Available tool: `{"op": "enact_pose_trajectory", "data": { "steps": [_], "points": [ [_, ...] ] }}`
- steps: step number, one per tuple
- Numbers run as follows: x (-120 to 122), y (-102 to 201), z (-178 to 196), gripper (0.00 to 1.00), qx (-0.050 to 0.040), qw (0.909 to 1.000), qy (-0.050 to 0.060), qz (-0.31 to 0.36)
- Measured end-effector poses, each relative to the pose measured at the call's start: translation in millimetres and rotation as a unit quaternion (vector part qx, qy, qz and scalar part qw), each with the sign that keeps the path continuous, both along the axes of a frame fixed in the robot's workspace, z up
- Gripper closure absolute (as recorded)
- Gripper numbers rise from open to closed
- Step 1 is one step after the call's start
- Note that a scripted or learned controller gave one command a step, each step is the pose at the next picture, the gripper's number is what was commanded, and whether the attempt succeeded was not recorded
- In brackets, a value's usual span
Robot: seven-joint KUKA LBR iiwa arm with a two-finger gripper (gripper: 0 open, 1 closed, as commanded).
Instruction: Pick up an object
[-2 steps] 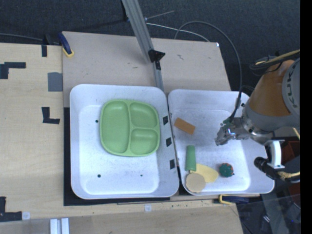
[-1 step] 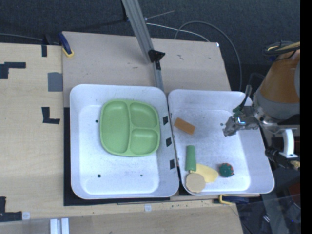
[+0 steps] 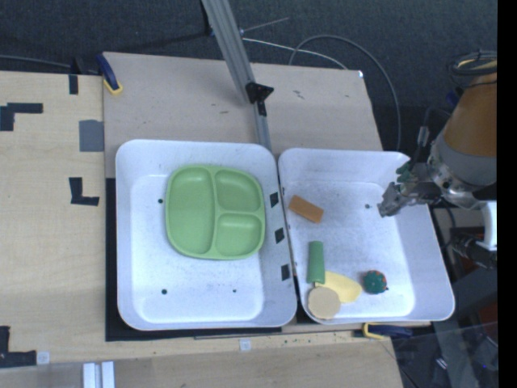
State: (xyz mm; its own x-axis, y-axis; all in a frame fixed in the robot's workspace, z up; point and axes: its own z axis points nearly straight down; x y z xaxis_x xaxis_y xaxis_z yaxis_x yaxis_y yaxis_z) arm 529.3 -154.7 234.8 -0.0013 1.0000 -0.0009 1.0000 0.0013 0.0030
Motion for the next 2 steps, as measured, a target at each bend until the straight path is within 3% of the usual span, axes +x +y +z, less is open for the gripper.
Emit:
{"op": "enact_pose_trajectory", "data": {
  "steps": [1, 2],
  "points": [
    [12.9, 52.2, -5.4, 1.00, 0.0010, 1.0000, 0.002, 0.003],
    [10.7, 107.3, 3.6, 1.00, 0.0015, 1.0000, 0.002, 0.003]
  ]
}}
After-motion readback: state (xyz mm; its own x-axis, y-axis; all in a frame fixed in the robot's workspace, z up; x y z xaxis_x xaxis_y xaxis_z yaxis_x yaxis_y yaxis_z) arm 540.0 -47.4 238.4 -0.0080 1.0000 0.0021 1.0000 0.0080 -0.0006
